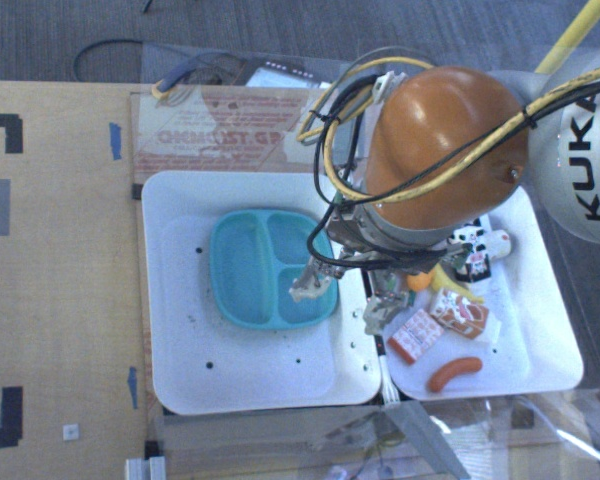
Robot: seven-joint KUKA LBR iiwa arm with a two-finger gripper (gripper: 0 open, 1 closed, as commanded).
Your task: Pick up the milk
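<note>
Camera view from above the bench has my pincer [342, 301] low over the seam where the two white bins meet. Its two fingers [308, 286] stand spread, one over the right rim of the teal divided plate [250, 268], the other over the inner edge of the right bin [540, 363]. Nothing sits between them.

My wrist points almost straight down, so the orange band [435, 143] bulges toward the lens and hides the back of the right bin. Yellow and black cables [345, 118] loop around it. My grey forearm leaves toward the right, and on it I can read the black letters "KUK" [588, 173], the rest cut off.

The milk [477, 248], a small cow-patterned carton in black and white, lies in the right bin just beside my wrist housing, apart from my fingers. Near it lie an orange piece [418, 281], a red-and-white box [415, 335], a packet [460, 313] whose print is too small to read, and a sausage [453, 372]. The left bin [180, 368] holds the plate. Behind the bins lies cardboard [220, 138] with faded red print I cannot make out.
</note>
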